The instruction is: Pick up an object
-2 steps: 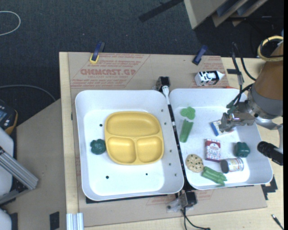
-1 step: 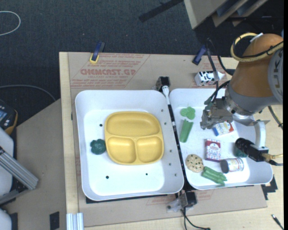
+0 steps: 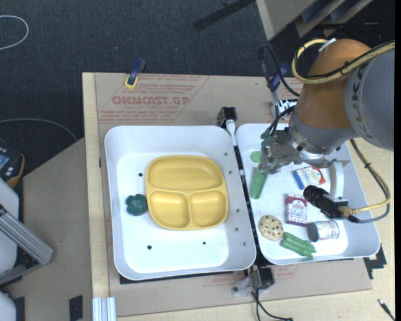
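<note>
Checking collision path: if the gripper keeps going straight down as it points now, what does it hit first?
Most likely the long green vegetable-shaped toy lying near the right white bin's left wall, just below the gripper. Depth is unclear from this view.

A dark blue-grey carpeted floor [image 3: 56, 69] lies around the bench, with a thin pale cable loop [image 3: 12, 31] at the far left. The bench top is a tan board [image 3: 156, 100] printed with faded red lettering [image 3: 149, 99]; a yellow-and-blue clamp [image 3: 133, 73] grips its far edge. At the near left stands a slanted aluminium rail [image 3: 25, 235]. A beige cabinet corner [image 3: 294, 15] shows far right. Light is even.
</note>
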`<state>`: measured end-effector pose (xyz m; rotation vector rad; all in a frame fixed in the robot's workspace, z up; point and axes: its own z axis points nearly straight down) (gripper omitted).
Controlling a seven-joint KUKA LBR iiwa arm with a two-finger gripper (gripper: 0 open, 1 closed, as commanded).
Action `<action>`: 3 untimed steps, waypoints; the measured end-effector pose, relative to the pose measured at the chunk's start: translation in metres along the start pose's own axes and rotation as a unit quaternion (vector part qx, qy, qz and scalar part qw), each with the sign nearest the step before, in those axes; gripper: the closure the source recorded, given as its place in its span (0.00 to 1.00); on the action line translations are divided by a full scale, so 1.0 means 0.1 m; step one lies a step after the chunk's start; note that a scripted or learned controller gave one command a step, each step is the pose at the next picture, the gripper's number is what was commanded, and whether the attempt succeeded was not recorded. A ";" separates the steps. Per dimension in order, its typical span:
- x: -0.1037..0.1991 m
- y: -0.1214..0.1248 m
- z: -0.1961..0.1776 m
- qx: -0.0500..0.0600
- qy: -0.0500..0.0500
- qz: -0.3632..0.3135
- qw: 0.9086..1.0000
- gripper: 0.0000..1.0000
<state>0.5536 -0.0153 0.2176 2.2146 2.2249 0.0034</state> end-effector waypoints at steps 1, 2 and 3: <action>0.47 0.24 -0.16 -0.001 0.000 0.000 1.000 1.00; 0.48 0.21 0.01 0.004 0.000 0.002 1.000 1.00; 0.47 0.21 -0.01 0.003 0.000 0.002 1.000 1.00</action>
